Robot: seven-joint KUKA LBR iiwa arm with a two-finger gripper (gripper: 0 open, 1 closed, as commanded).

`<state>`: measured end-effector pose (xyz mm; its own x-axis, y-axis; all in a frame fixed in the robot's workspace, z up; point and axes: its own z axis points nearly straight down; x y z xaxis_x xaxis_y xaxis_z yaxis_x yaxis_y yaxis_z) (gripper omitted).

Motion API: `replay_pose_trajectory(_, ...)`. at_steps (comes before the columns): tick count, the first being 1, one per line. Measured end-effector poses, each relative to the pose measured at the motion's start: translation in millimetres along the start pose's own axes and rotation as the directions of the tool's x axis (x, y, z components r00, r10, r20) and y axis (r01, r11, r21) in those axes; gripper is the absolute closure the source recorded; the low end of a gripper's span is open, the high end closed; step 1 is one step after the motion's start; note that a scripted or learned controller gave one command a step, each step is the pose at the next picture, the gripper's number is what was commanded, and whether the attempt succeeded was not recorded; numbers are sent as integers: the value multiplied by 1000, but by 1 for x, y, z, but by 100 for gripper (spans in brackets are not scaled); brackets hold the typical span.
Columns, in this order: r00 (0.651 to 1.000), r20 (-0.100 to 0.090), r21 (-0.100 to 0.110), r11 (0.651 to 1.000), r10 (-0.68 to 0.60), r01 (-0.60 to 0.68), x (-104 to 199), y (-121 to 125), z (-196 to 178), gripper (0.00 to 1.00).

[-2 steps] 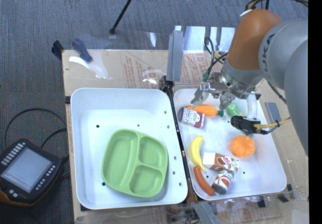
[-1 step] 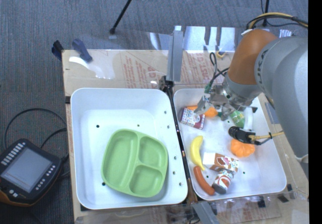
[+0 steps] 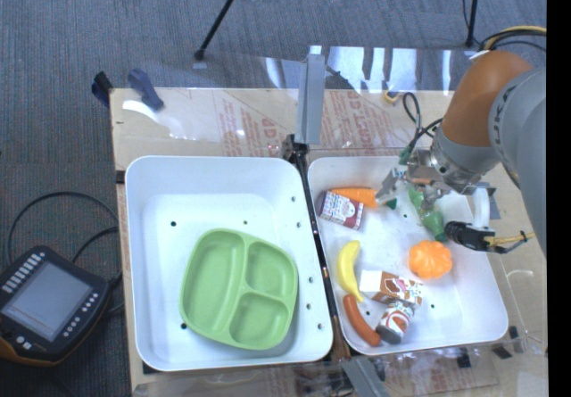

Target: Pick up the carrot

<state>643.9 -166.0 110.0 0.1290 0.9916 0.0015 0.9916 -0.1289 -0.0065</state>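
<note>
Hotdog (image 3: pixel 360 320) nearest; gripper (image 3: pixel 406 190) beside carrot (image 3: pixel 355 195), its state impossible to tell

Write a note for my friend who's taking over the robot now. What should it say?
Hand: low in the right bin, just right of the carrot; whether it is open or shut can't be told.
Carrot: lies at the bin's back left, against a small red carton.
Done: nothing lifted yet.
Left: grip the carrot and lift it.

floor: grey carpet (image 3: pixel 134 3) | bench (image 3: pixel 223 123): plywood (taped) | stand legs (image 3: pixel 227 3) | pendant (image 3: pixel 45 301)
</note>
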Motion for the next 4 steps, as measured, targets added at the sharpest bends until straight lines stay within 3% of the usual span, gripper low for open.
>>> replay_pose_trajectory(1,812,17,14,812,584,-584,52,-12,19,0)
replay_pose_trajectory(2,842,1,3,842,540,-540,-22,-60,-3,0)
replay_pose_trajectory(3,783,1,5,783,622,-622,-53,-129,-40,0)
replay_pose_trajectory(4,956,-2,4,956,293,-293,-59,-163,-4,0)
